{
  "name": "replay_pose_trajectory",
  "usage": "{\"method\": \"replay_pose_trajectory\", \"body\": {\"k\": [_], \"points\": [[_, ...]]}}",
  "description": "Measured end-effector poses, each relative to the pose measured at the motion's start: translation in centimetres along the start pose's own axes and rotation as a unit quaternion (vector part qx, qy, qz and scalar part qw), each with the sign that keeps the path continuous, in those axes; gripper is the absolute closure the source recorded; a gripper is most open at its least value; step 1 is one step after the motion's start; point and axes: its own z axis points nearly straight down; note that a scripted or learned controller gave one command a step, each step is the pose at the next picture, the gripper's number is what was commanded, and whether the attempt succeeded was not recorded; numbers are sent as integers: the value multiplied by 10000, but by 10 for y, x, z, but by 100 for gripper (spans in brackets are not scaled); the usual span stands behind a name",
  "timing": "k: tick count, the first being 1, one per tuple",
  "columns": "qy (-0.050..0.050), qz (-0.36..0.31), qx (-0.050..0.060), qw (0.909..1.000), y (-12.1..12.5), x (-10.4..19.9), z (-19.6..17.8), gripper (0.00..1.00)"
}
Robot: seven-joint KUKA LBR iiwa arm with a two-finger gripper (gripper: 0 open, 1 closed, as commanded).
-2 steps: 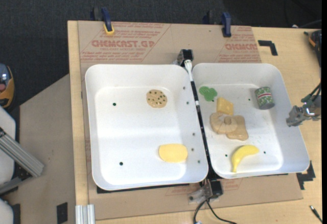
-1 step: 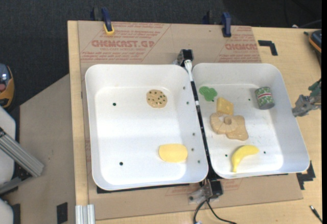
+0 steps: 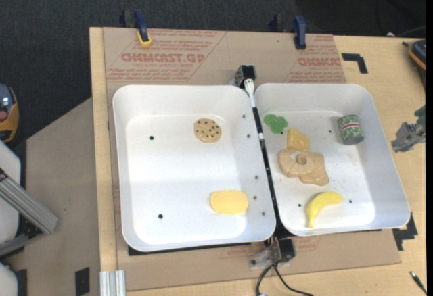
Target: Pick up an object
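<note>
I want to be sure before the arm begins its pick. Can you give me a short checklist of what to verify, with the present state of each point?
1. Objects to pick lie in both shallow white bins: ok.
2. Round brown cookie with dark chips lies apart from the yellow oval piece in the left bin: ok.
3. Yellow banana lies free of its neighbours in the right bin: ok.
4. Tan ring-shaped pastry touches the yellow-orange block: not ok for a clean single pick.
5. Small green and red can standing upright: cannot tell.
6. Gripper at the right edge, ready: cannot tell.
</note>
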Motion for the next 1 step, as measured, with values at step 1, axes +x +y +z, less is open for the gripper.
{"method": "replay_pose_trajectory", "body": {"k": [1], "points": [[15,2,23,10000,-15,1,-3,100]]}}
